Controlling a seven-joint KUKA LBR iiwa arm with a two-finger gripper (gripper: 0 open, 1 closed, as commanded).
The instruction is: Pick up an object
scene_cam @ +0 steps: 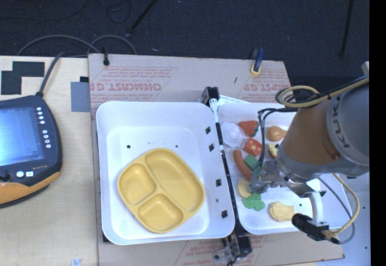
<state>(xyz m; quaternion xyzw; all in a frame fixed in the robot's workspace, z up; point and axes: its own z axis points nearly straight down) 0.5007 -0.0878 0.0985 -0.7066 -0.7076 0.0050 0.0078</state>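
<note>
The bench (pixel 60 222) carries a sheet of printed cardboard (pixel 181 78) under two shallow white bins. The left bin (pixel 120 120) holds a yellow plate (pixel 160 189) with three compartments, lying flat a little below the bin's middle. A control pendant (pixel 24 144) with a lit screen rests on the bench at the far left.

The grey arm (pixel 338 132), its orange band (pixel 307 132) above the wrist, reaches across the right bin (pixel 265 228) and covers much of it. The claw (pixel 260 184) points down into the lower left part of that bin; whether it is open or closed cannot be told from this angle.

Small toy foods lie in the right bin. A red sausage (pixel 243 164) lies slantwise just up and left of the claw. A green leafy piece (pixel 254 202) sits just below the claw, close to touching, and a pale yellow piece (pixel 243 187) lies just beside the claw on its left. A cream, lumpy piece (pixel 280 212) lies to the lower right, near the claw. Further up are a red tomato-like piece (pixel 253 147), a red-orange piece (pixel 248 128), an orange rounded piece (pixel 275 133) and a clear whitish thing (pixel 233 134), all apart from the claw.
</note>
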